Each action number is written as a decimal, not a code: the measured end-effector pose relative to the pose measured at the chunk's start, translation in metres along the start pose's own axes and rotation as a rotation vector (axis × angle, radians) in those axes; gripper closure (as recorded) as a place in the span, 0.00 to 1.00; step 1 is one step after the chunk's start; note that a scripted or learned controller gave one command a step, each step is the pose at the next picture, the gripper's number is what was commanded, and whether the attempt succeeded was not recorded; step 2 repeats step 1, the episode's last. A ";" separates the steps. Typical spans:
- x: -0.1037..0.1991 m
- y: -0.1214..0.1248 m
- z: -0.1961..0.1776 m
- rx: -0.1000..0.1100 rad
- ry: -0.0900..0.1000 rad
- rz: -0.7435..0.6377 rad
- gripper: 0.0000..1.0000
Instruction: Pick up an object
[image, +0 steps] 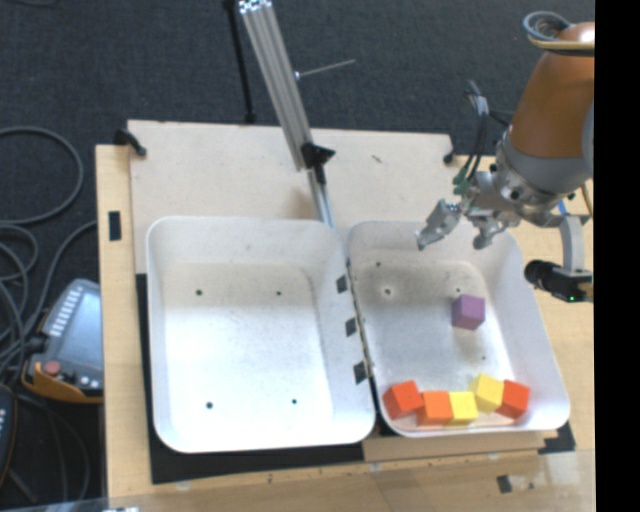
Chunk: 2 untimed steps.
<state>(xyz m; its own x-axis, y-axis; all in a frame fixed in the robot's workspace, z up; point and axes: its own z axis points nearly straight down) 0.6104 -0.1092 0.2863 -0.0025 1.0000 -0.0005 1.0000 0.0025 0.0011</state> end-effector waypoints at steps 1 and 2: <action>-0.065 -0.023 0.036 0.004 -0.004 0.009 0.00; -0.065 -0.023 0.036 0.004 -0.004 0.009 0.00</action>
